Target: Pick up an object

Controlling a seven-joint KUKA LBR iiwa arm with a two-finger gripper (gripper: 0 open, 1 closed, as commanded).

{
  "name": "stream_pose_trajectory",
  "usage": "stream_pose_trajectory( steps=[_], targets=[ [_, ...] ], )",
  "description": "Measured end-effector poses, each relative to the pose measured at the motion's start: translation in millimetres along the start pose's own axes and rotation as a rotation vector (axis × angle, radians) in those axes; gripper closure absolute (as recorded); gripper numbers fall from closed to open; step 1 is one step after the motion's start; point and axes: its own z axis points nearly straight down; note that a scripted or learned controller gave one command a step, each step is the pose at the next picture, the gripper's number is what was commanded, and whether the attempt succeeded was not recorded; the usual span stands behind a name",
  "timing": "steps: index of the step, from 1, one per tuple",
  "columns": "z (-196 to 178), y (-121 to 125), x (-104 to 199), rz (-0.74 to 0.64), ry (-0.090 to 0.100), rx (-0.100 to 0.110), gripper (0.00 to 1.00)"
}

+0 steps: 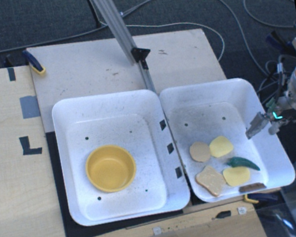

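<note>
Left bin (67, 157): yellow bowl (111, 168) | right bin (247, 90): food pieces (218, 163) left-below fingers (254, 127) at its right rim | grip state: cannot tell

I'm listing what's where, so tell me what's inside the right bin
The right bin holds a tan round piece, two yellow pieces, a toast-like slice, a green item and a brown one. Anything beneath them is hidden.

1. The worktop (89, 68) is a pale board beside a wooden surface marked with grey tape.
2. Two shallow white bins sit on it side by side, touching: the left bin (70, 156) and the right bin (244, 90).
3. A blue-and-yellow clamp (33, 62) grips its far left corner.
</note>
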Motion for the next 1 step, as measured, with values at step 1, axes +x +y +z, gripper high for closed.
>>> stream_pose_trajectory(
  steps=[1],
  targets=[
    [0.0, 0.0, 0.0, 0.0, 0.0, 0.0, 0.0]
  ],
)
